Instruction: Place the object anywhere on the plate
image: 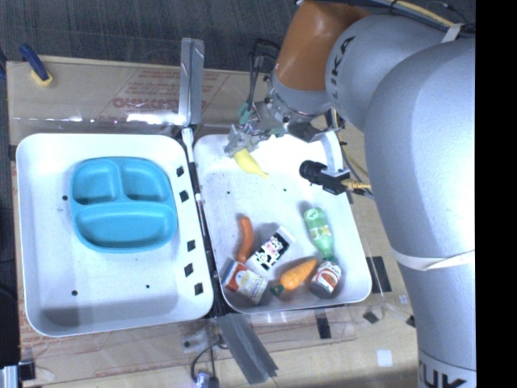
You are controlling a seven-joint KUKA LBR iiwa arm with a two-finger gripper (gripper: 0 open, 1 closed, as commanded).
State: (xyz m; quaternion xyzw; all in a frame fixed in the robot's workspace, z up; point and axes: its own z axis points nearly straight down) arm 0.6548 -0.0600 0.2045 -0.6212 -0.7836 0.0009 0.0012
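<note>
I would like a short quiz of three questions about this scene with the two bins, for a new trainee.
1. True or false: the blue plate lies in the left bin.
2. Which thing lies nearest the gripper? A) yellow banana B) green bottle C) carrot
3. Fill in: the sausage lies in the ___ bin.

Key: 1 true; 2 A; 3 right.
</note>
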